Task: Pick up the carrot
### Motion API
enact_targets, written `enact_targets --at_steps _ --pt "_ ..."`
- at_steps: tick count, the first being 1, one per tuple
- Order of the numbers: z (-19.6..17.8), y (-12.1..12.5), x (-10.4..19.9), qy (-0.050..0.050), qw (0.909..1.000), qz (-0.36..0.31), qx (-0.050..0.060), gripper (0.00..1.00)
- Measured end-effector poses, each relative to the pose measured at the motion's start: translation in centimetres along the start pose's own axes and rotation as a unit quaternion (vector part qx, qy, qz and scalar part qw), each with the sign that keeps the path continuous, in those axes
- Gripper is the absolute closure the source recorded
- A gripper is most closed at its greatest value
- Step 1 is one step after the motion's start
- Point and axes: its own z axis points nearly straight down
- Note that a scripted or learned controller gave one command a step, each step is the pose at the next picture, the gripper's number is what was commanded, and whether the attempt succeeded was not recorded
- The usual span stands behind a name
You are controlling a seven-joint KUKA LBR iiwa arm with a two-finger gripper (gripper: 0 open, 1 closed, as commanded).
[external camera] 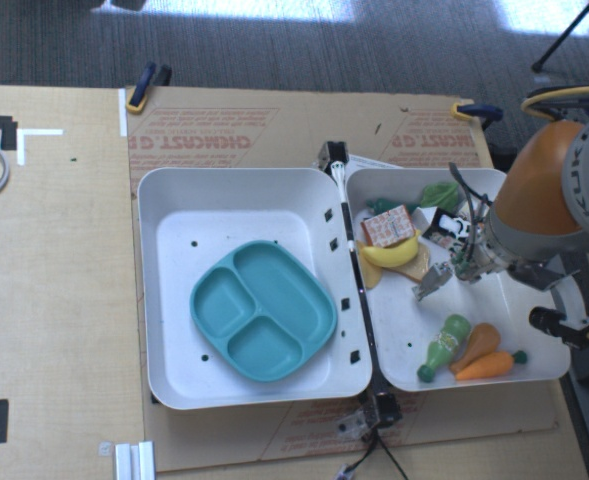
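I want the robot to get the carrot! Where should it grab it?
Probably around the carrot's thick orange middle, coming straight down from above. It lies flat near the right bin's front wall, with the green bottle close on its left, so the pincer should straddle its width.

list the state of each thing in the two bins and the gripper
carrot: lying flat at the near edge of the right bin, not held
green bottle: lying on its side beside the carrot
banana: lying under a small box
teal plate: flat in the left bin
gripper: above the right bin, away from the carrot
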Motion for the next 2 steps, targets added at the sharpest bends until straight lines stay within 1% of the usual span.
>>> enact_targets --at_steps 1,2 --pt "-0.03 -7.15 -1.45 0.000 0.9994 -0.035 -0.001 0.00" --pt "-1.01 -7.04 -1.52 -0.002 0.9994 -0.034 -0.002 1.00"
